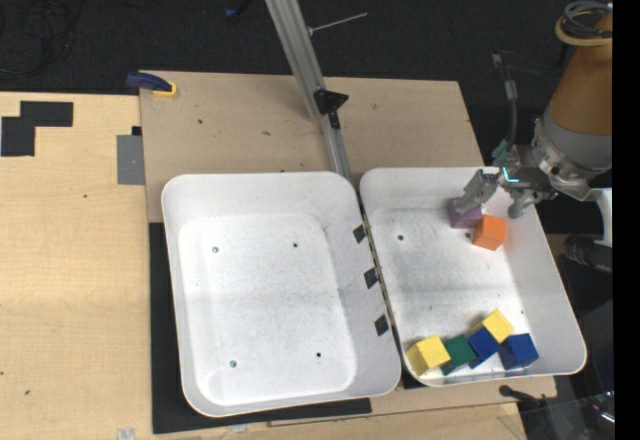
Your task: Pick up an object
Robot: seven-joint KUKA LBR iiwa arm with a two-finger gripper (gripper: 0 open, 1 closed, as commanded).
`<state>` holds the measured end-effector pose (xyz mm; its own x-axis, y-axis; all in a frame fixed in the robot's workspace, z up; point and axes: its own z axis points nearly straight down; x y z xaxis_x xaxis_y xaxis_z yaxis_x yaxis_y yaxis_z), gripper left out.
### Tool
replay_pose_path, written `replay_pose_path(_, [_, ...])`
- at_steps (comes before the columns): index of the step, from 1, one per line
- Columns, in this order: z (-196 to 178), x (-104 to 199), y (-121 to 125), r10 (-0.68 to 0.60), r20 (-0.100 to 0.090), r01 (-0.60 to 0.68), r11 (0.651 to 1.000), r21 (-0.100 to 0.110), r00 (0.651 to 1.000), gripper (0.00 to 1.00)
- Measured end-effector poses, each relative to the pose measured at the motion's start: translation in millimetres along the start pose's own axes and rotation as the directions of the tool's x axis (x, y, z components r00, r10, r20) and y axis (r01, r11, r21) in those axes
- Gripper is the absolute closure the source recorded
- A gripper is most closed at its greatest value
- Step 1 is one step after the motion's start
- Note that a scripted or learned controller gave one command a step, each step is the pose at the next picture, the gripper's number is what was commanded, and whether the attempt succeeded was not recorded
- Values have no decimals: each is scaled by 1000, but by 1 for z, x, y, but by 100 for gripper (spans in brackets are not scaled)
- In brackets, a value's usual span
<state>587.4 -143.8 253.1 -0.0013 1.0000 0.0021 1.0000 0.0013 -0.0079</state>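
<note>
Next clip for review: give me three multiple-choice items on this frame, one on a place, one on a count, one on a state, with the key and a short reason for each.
1. Where do the blocks lie?
A. All in the right bin
B. All in the left bin
C. Split between both bins

2. How many blocks sit clustered along the right bin's near edge?
A. Two
B. Five
C. Eight

3. How does the pincer stand relative to the orange block?
A. Lifted high with the block in the air
B. Low over the far part of the right bin, next to the block
C. Over the left bin

Key:
1 A: every block lies inside the right bin.
2 B: yellow block, green block, blue block, second yellow block and second blue block.
3 B: the pincer is low beside the purple block and orange block, which rest on the bin floor.
</note>
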Motion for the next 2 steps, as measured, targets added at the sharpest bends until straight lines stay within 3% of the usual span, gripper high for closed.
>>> replay_pose_path(1, [-2,-1,1,1,1,-1,1000,-5,1000,0])
replay_pose_path(2, [43,-4,-4,1,1,-1,1000,0,1000,0])
